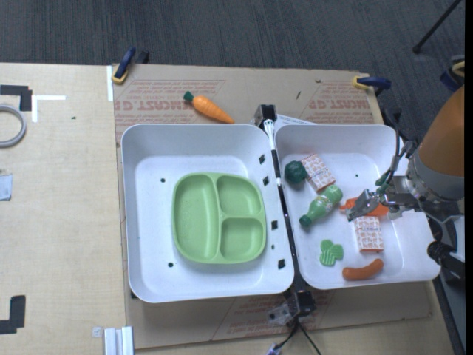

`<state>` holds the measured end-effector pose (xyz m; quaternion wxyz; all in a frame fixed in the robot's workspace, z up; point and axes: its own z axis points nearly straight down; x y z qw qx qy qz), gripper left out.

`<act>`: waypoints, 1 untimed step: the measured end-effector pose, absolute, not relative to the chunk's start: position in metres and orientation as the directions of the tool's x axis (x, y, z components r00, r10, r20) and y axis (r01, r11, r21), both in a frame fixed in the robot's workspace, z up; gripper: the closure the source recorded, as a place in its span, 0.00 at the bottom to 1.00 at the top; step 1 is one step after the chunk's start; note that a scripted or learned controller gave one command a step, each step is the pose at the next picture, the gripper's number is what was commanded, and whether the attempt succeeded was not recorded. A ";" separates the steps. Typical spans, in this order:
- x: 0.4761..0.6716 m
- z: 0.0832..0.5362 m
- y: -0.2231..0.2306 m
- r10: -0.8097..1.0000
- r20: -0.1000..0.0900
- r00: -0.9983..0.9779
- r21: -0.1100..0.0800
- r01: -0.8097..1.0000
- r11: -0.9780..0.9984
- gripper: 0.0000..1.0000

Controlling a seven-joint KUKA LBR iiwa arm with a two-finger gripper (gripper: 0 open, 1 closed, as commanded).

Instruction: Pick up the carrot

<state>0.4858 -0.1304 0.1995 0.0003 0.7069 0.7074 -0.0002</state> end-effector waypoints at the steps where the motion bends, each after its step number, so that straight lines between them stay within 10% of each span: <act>1: 0.578 0.222 -0.140 0.999 -0.001 -0.043 0.000 0.999 0.043 0.00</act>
